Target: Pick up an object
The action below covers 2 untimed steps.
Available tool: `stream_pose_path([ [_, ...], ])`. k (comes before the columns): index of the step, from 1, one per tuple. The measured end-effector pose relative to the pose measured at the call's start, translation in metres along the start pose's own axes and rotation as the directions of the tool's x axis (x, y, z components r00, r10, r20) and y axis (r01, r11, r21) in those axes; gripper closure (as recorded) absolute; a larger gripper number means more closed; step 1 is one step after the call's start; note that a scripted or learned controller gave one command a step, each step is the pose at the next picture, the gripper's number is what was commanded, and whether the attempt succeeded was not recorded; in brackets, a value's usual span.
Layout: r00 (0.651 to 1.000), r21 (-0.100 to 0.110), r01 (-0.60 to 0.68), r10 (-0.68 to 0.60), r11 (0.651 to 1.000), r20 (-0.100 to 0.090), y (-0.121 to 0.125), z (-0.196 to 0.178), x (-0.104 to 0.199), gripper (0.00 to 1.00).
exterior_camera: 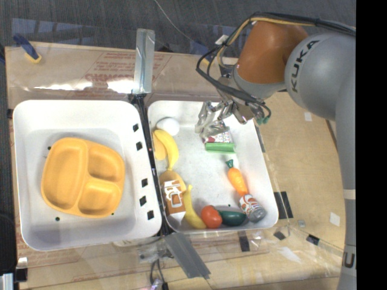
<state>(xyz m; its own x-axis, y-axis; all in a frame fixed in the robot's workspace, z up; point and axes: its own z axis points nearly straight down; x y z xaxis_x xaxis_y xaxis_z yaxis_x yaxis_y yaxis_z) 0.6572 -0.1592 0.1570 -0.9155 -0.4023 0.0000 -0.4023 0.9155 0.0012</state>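
A: What do we have, biggest first?

B: The arm comes in from the right and bends over the right bin. The left bin holds only a yellow tray, lying in its middle.

A: And the right bin?

B: That is where our candidates are. Two bananas: one along the left wall near the far end, another by the near edge. A brown box lies against the left wall between them. Along the near edge we see a tomato, a dark green piece just beside it, and a small can in the near right corner. A carrot lies by the right wall, a red and green pack farther up, and a white egg sits in the far left corner.

A: Where is the gripper?

B: Over the far part of the right bin, just above the pack. We cannot tell how it is set; the metal there is a tangle from this angle.

A: So how far along are we?

B: We judge it early. Nothing shows in the gripper, and every item lies on the bin floor. The pack is nearest, so we take it as the likely target. The descent, the grasp and the lift are all left to do.
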Motion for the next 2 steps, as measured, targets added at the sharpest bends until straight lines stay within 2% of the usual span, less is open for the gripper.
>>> stream_pose_path([
  [1, 0.894, 0.001, 0.448, -0.448, 0.894, -0.002, 0.0101, -0.0108, 0.1003, 1.0],
  [2, 0.893, 0.001, 0.45, -0.45, 0.893, -0.001, 0.0111, -0.0108, 0.0994, 0.0],
])
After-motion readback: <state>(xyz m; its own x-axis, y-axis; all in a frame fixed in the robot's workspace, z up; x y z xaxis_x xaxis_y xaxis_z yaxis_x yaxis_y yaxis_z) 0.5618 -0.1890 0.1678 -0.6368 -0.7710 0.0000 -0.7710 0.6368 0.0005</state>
